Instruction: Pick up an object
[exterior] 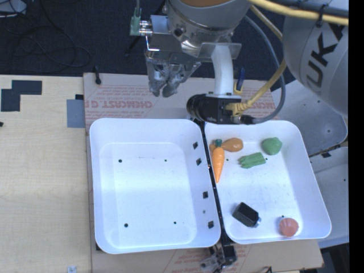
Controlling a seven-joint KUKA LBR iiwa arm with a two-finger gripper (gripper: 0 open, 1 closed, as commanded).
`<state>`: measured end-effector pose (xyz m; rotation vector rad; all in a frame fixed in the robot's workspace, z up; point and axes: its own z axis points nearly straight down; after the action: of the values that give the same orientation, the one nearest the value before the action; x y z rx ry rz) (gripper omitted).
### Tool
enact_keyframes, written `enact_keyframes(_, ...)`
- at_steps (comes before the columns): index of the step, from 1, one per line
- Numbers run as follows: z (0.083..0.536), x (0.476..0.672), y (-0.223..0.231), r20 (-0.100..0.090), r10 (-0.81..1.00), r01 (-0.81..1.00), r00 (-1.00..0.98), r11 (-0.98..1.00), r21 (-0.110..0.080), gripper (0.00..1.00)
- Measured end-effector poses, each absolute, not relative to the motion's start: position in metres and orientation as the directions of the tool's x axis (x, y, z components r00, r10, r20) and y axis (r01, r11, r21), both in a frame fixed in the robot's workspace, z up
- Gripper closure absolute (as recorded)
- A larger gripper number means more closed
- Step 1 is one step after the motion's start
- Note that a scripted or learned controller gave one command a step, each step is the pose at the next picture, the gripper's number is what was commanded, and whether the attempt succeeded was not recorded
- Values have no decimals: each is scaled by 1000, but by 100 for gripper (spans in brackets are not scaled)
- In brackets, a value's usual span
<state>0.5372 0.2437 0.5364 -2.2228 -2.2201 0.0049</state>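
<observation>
The right bin [310, 169] holds one carrot [217, 161] among six items.

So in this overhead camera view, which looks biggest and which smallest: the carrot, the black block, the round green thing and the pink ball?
Largest to smallest, as they look here:
1. carrot, clearly the longest
2. black block
3. round green thing and pink ball: too alike to rank, and the ball lies nearer the camera, which may flatter it.
</observation>
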Motion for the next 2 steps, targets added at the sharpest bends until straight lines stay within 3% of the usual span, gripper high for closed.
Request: enact_keyframes(2, 555, 535, 244, -6, 1000, 1000, -5, 5, -12, 100)
